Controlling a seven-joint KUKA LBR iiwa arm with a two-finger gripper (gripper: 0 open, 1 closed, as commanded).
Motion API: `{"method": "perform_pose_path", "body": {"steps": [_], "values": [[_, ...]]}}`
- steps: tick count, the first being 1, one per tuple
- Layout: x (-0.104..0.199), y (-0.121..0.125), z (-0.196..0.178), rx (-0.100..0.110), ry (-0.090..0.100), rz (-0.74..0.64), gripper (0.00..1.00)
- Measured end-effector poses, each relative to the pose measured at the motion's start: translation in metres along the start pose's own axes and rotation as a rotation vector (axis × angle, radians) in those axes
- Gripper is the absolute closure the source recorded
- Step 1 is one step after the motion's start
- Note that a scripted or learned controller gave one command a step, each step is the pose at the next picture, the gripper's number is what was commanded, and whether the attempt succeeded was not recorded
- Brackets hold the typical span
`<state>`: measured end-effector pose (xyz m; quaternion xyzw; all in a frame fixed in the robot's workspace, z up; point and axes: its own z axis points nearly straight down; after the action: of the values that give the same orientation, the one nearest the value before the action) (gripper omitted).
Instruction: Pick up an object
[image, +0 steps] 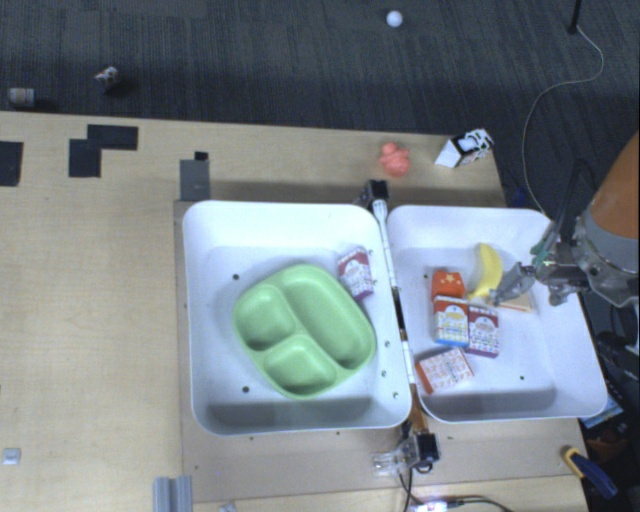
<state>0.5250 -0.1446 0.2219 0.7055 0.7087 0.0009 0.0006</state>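
White bins sit side by side on the bench (100, 330), left bin (205, 330) and right bin (560, 360), prob. so the arm can reach both from the right. We see a green divided plate (300, 325) lying flat across most of the left bin, w/ a small red-white packet (355, 272) leaning at its upper right edge. In the right bin the pickable stuff is clustered toward the left-centre: a banana (488, 270), an orange box (449, 284), two red-white cartons (465, 325) touching each other, and a flat patterned pack (444, 369) near the front wall. The gripper (520, 282) comes in low from the right, tip just beside the banana's lower end, approx. at bin-floor level. We judge the banana the likely target. Its fingers (508, 285) are too blurred for us to tell open vs. closed; nothing is visibly held.
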Motion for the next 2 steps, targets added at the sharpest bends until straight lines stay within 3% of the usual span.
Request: {"method": "perform_pose_path", "body": {"steps": [1, 2], "values": [[-0.017, 0.048, 0.119, -0.011, -0.005, 0.002, 0.00], [-0.017, 0.049, 0.107, -0.016, -0.007, 0.002, 1.00]]}}
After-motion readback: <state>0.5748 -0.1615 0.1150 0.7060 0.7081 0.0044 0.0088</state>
